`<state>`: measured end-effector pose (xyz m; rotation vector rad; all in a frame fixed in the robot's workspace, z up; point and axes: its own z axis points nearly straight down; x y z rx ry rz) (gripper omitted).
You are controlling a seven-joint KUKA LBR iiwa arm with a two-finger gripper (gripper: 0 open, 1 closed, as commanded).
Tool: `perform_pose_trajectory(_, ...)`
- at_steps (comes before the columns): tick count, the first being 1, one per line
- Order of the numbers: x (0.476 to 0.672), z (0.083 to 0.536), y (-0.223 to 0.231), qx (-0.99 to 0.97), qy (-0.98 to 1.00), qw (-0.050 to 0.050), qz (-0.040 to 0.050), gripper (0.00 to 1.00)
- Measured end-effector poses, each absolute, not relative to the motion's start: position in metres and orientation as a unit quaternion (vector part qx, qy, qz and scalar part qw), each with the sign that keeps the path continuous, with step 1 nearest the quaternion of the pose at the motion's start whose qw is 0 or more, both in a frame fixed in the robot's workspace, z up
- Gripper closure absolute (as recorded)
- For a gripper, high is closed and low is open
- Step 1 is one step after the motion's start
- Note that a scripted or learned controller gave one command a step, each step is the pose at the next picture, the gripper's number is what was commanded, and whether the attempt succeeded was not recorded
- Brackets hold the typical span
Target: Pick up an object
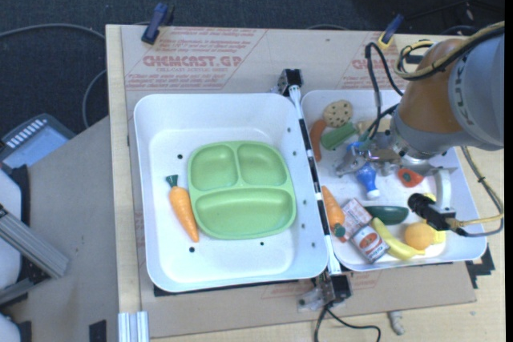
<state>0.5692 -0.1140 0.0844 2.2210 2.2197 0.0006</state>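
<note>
My gripper [362, 158] is low in the right bin [473, 252], at the end of the grey arm with its orange band [425, 104]. It hovers over a heap of toy food. A small blue and white bottle [370, 182] lies just below it, and a green piece [338, 137] just to its left. A cookie [338, 111] and an orange-red piece [318, 137] lie near the bin's upper left. I cannot make out anything held.
The left bin [160, 252] holds a green divided plate [240, 190] and a carrot [183, 210] beside it. In the right bin's front lie a second carrot [330, 208], a can [368, 243], a banana [390, 242], a yellow fruit [419, 236] and a dark green vegetable [390, 213].
</note>
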Motion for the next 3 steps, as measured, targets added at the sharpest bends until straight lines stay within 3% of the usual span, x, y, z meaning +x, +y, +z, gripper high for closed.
perform_pose_trajectory(1, 0.57, 0.094, -0.113, 0.707, 0.707, 0.002, 0.001, 1.0)
perform_pose_trajectory(2, 0.6, 0.185, -0.056, 0.707, 0.707, 0.0, 0.0007, 1.0)
perform_pose_trajectory(3, 0.555, 0.218, -0.035, 0.707, 0.708, -0.001, -0.0003, 1.0)
